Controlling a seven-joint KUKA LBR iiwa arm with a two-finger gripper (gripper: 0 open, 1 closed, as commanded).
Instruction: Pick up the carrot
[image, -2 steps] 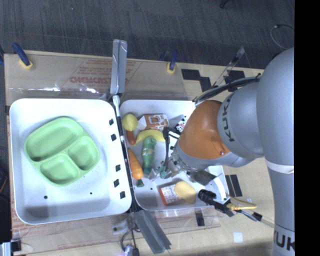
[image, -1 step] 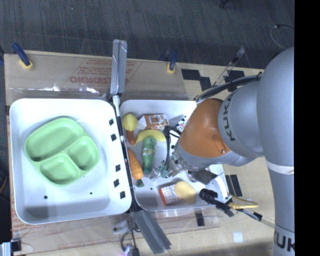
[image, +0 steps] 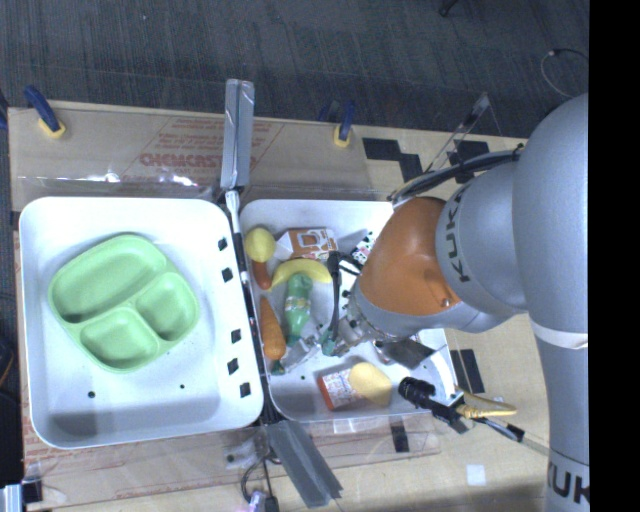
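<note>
Carrot (image: 271, 329) lies along the right bin's (image: 300, 405) left wall, just left of our gripper (image: 333, 340), bottle (image: 297, 305) between; looks light, stiff and slick, so we'd pinch mid-length across it, but can't tell the gripper's state.

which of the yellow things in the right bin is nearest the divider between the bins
The lemon, round, at the bin's upper left beside the divider. The banana lies further right, and the pale yellow item sits near the bottom edge.
</note>
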